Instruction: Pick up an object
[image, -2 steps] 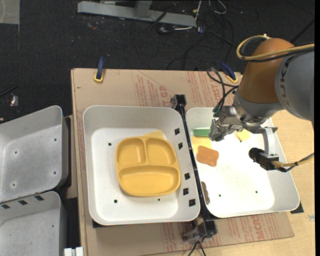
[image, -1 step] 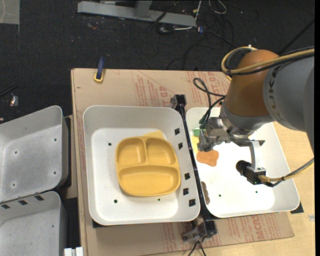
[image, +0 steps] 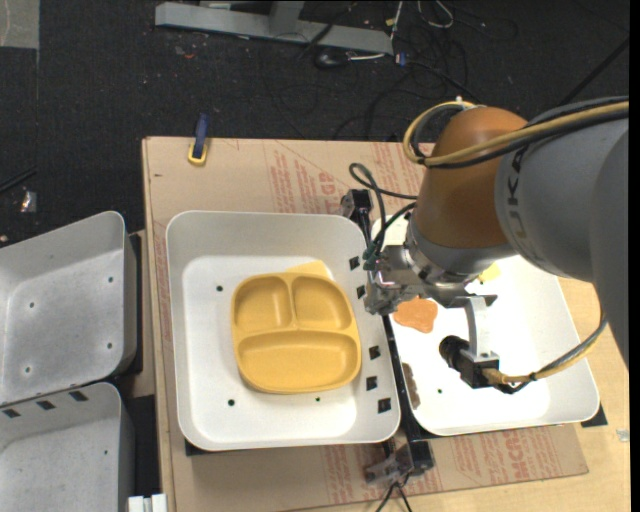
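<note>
The pincer (image: 395, 292) is seen at the end of the grey arm (image: 560, 190), under the orange band (image: 470, 170), low over the seam where the two white bins meet. Whether it is released or clenched cannot be told, since its tip is covered from above by the wrist; nothing is shown to be grasped. A small orange object (image: 415, 316) is found just beside the pincer, on its lower right, lying on the floor of the right bin (image: 520, 410); whether the two are touching cannot be made out. A yellow divided plate (image: 296, 333) is seen to the pincer's left, lying flat in the left bin (image: 200, 300), near but apart from it. A scrap of yellow (image: 490, 272) is glimpsed to the pincer's right, mostly hidden by the arm. A black cable fitting (image: 468, 362) is seen below and to the right of the pincer, over the right bin. Far up and to the left of the pincer, a blue and yellow clamp (image: 199, 140) is fixed at the edge of the cardboard-covered bench (image: 300, 170).
</note>
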